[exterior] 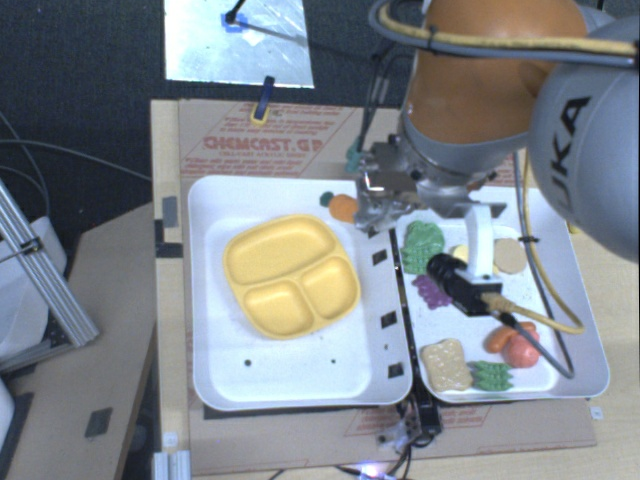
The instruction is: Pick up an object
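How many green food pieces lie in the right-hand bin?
2. One green piece lies toward the far end, by the divider; the other green piece lies at the near edge, beside the tan cracker. The arm may hide more.

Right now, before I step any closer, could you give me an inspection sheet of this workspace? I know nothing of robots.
Surface: left bin and right bin, both white, side by side on printed cardboard.
Job's things: yellow divided plate and orange toy vegetable in the left bin; green lettuce toy, purple grapes, cracker, red-orange toys and round biscuit in the right bin.
Clutter: blue-and-yellow stick on the cardboard.
Grippers: pincer low at the bins' shared wall, beside the orange toy vegetable; whether it holds anything cannot be told.
Cables: dark cables on the floor.
Surroundings: shiny metal sheet, metal frame.
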Robot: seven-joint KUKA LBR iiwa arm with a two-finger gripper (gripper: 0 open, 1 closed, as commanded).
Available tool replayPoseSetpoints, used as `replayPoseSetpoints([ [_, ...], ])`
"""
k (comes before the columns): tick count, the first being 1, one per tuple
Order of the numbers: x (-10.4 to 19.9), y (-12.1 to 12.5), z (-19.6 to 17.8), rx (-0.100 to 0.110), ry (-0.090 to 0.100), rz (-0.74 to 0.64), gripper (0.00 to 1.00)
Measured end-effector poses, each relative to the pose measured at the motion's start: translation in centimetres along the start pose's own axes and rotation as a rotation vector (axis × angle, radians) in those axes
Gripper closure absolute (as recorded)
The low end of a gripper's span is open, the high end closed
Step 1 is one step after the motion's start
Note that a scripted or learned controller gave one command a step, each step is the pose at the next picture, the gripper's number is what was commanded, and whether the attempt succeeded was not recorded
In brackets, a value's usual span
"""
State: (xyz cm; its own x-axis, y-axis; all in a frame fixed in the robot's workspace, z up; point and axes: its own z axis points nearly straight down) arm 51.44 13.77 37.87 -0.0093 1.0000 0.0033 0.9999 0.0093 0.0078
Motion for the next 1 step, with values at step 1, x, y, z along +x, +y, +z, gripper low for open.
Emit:
replayPoseSetpoints([
  [1,-0.34,-0.15,0.29,0.006,-0.003,0.004,0.00],
])
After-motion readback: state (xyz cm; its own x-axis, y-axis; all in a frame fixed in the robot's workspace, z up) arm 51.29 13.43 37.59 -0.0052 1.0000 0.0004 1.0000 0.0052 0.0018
